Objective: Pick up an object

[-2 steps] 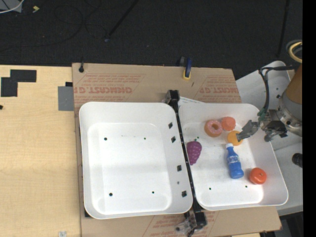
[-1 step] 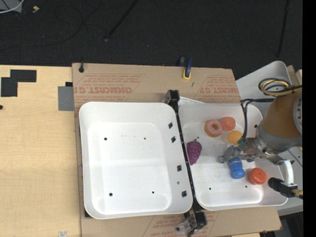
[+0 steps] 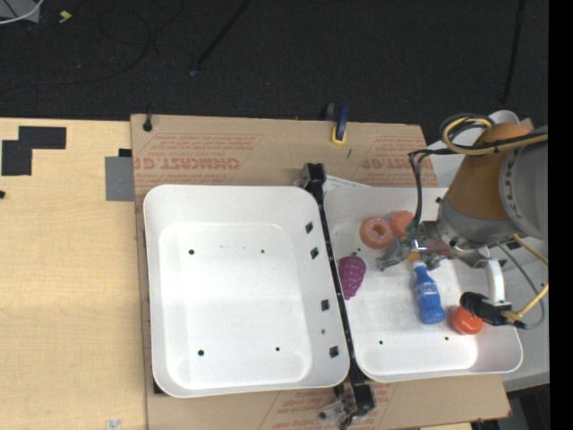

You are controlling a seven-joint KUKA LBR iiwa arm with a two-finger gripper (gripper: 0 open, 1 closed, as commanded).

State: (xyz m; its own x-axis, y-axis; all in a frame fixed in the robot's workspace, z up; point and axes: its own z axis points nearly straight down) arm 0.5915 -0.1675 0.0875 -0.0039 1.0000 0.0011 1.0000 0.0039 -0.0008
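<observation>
I see the left bin (image 3: 237,285) bare white, the right bin (image 3: 403,348) crowded. My arm (image 3: 488,191) hangs over it, gripper (image 3: 407,251) low between pink ring (image 3: 376,232) and blue bottle (image 3: 427,296); grip state, cannot tell. Purple piece (image 3: 351,276) by the divider, orange piece (image 3: 466,321) right.

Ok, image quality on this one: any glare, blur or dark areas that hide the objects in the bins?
Camera view: lighting is even, and both white bins read bright without losing their edges. The floor above the bench is nearly black, hiding detail there. The picture is soft overall, so the gripper blurs into clutter; the blue bottle, purple object and pink ring remain distinguishable by colour.
</observation>
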